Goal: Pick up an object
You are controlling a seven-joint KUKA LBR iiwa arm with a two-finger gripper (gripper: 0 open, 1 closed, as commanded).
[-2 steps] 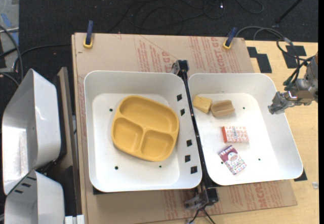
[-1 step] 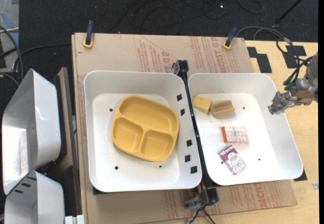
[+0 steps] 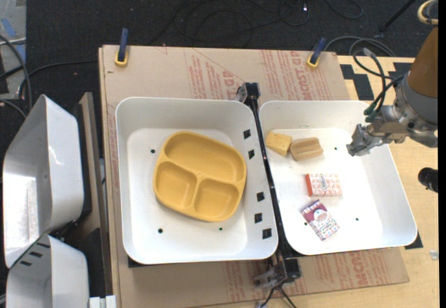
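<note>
Gripper (image 3: 360, 141) over right bin (image 3: 390, 181) upper right edge, finger state can't be told, nothing visibly held. Left bin (image 3: 132, 160): yellow divided tray (image 3: 200, 175). Right bin: yellow block (image 3: 279, 143), tan block (image 3: 306, 149) touching it, red-white box (image 3: 325, 185), small packet (image 3: 320, 220) below.

A single fixed camera hangs above the worktop (image 3: 209, 63) and looks down at a slant, far enough off to take in both white bins, the left bin (image 3: 132, 160) and the right bin (image 3: 390, 188), whole. The far edge of the worktop lies toward the top of the view, with dark floor (image 3: 63, 7) and cables beyond it. The arm (image 3: 425, 83) enters from the right side.
</note>
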